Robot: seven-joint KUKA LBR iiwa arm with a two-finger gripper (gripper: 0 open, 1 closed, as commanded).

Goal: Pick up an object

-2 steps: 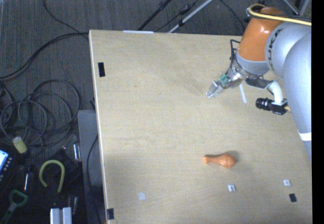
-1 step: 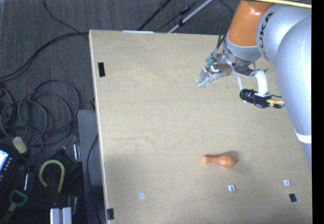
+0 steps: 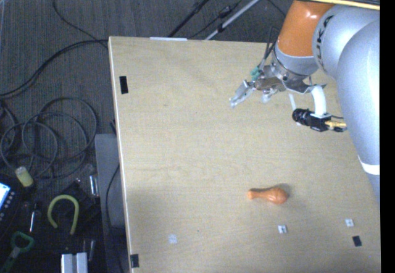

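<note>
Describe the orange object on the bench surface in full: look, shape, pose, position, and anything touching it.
The orange object is small and smooth-looking, pear- or drumstick-shaped: a rounded bulb at the camera view's right tapering to a narrow neck pointing left. It lies on its side on the light wooden bench surface, in the lower middle of the view, casting a faint shadow. Only the surface touches it. The gripper hangs well above it in the image, apart from it.
</note>
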